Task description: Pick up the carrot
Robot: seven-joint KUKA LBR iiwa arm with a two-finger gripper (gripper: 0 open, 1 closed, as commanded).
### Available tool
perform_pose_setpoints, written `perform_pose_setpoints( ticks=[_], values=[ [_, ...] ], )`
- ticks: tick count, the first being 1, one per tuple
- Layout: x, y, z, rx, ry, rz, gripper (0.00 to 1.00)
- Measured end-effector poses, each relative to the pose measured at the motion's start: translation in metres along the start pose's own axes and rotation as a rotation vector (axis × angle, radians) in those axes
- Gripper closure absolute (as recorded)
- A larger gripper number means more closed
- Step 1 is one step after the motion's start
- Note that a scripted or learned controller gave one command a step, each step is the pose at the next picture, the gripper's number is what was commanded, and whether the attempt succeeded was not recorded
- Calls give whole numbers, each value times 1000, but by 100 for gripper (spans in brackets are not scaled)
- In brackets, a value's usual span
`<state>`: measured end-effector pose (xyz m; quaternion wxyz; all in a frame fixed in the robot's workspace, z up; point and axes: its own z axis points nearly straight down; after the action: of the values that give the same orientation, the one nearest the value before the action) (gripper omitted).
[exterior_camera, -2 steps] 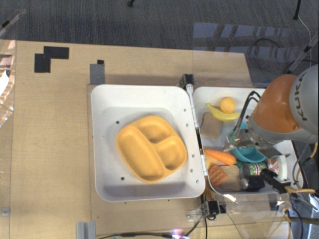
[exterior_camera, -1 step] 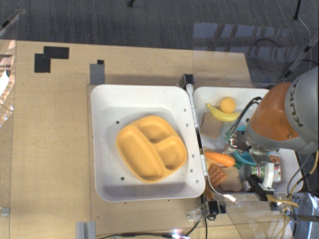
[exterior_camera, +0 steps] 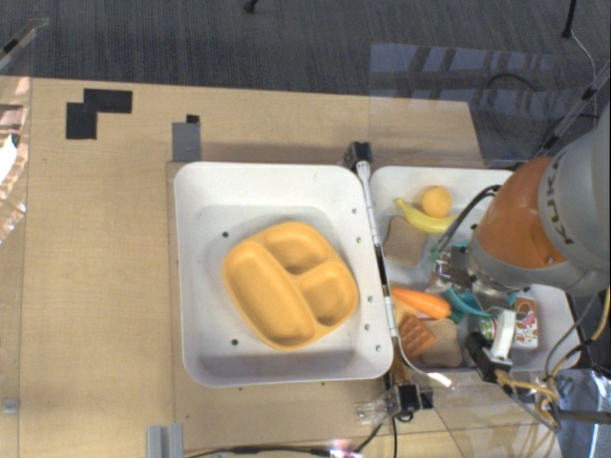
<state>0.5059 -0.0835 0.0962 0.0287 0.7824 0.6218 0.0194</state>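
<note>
Camera view: carrot just left of the arm's wrist.

Wooden bench, grey carpet — dim

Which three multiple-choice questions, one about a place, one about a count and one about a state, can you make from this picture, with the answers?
1. Where does the carrot lie?
A. right bin
B. left bin
C. on the bench

2. How many compartments has the yellow tray?
A. one
B. three
C. five

3. Where is the gripper with regard to the carrot?
A. over the left bin, far from it
B. low in the right bin, at the carrot's right end
C. raised above the bench, carrot lifted high

Answers: 1 A, the carrot rests by that bin's left wall. 2 B, ridges divide the tray in three. 3 B, the wrist hangs right beside the carrot.
</note>
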Motion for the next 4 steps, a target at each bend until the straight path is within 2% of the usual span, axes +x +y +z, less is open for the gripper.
perform_pose_setpoints(
  ticks=[1, 2, 3, 4],
  values=[
    [1, 1, -1, -3, 2, 77, 100],
    [3, 15, -1, 0, 3, 323, 100],
    [1, 7, 4, 29, 1, 336, 0],
    [-1, 0, 0, 5, 1, 345, 0]
  ],
)
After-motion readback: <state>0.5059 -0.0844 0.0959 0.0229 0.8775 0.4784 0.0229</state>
